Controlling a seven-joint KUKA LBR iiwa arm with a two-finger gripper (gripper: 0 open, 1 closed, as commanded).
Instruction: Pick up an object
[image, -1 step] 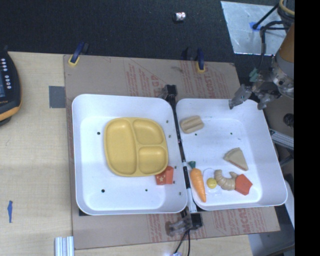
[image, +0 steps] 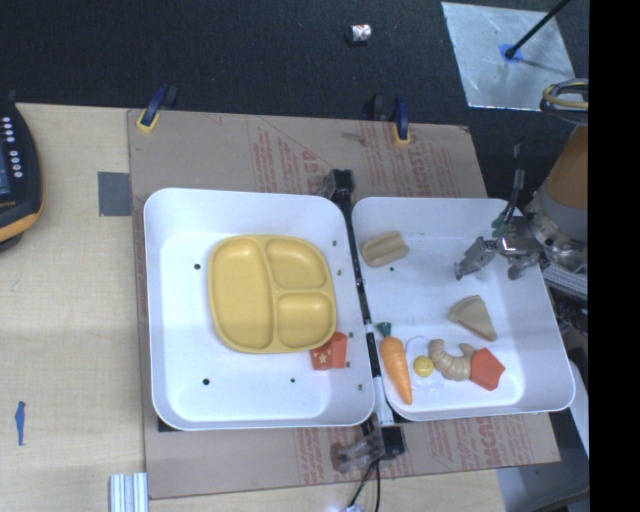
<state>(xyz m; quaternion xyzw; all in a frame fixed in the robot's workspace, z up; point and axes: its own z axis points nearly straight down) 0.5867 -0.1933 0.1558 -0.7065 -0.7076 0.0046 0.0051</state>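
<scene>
The wedge (image: 474, 319) lies in the right bin (image: 440, 290), right of the carrot (image: 396, 368) and the log (image: 384, 249). We judge it light and stiff, best pinched across its flat sides. The jaws of the gripper (image: 497, 256) stand apart, holding nothing.

Both white bins (image: 180, 390) look like smooth, slightly glossy plastic — same for the yellow divided plate (image: 270, 292). Underneath, matt brown cardboard (image: 300, 160) on a pale wood-look bench (image: 60, 330).
</scene>
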